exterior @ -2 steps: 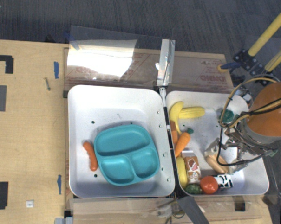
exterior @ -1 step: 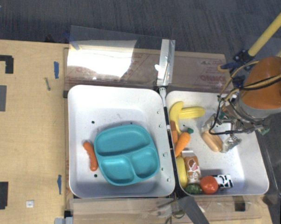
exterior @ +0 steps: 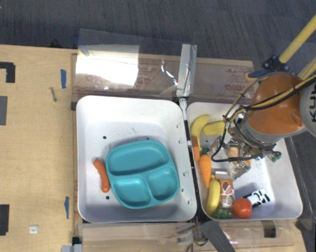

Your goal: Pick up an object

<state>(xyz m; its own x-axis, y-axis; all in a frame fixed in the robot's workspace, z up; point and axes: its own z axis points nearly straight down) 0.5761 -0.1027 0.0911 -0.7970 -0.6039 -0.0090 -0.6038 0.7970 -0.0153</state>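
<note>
Wooden surface carries two white bins; in the right bin the gripper hangs above the carrot. Whether anything is gripped I cannot tell. That carrot looks light, stiff and smooth, best pinched across its thick middle.

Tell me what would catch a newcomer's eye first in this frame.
The teal divided plate fills the middle of the left bin, with an orange sausage lying just off its left edge. Over the right bin, the arm's orange band hangs above a heap of toy food along the bin's left side: bananas, a carrot and a tomato.
</note>
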